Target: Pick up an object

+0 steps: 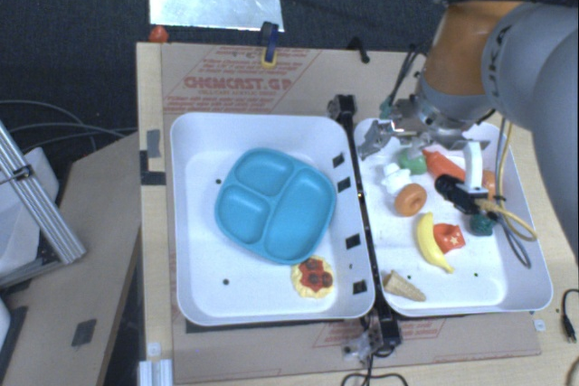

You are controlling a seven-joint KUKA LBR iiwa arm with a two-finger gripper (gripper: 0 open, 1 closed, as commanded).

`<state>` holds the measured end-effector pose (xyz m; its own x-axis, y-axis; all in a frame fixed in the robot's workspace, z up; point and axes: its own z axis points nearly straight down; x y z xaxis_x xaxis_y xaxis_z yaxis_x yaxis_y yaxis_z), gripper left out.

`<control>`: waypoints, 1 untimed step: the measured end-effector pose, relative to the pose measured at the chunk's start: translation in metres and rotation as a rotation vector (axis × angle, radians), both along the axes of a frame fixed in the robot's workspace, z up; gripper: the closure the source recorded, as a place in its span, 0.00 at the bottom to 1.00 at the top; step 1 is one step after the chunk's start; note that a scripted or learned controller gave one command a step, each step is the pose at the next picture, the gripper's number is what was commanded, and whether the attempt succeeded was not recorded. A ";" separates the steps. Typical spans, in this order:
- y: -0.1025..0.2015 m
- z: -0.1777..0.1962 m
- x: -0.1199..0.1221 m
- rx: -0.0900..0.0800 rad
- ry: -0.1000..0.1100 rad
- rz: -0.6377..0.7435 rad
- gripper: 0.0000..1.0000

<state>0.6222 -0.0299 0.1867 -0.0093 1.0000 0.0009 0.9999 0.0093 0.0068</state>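
**Claw low at the far-left of the right bin, toys crowded just in front of it**

Nearest to me, at the front of the right shallow white bin [493, 280], lies a tan wedge-shaped cone toy [404, 287]. Across the divider, in the left shallow white bin [204, 276], sits a small yellow-and-red pizza toy [313, 277]. A little further in, a yellow plastic banana [432, 244] rests with a red blocky toy [450, 237] touching its right side. The middle of the left bin is taken by a blue three-compartment plastic plate [275, 203].

Beyond the banana comes an orange round toy [410, 199], then a white knobbly toy [394, 174] just behind it. A green piece [414, 164] and an orange carrot-shaped toy [443, 164] lie to that one's right (these three are packed so tightly that I cannot separate their outlines well).

The gripper [380, 137] is just past the white knobbly toy, close to the divider, and that toy and the green piece are the things nearest to it. I cannot tell from here whether the claw is spread or closed, or whether it has hold of anything.

Behind it the grey arm [538, 50] comes in from the right. Its orange band [461, 41] sits above the wrist, which bends down toward the bin's far-left corner.
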 end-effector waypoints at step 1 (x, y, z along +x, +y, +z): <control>-0.056 -0.068 -0.026 -0.002 0.011 -0.013 0.00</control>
<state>0.5961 -0.0862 0.1182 0.0034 1.0000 -0.0012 1.0000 -0.0034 -0.0044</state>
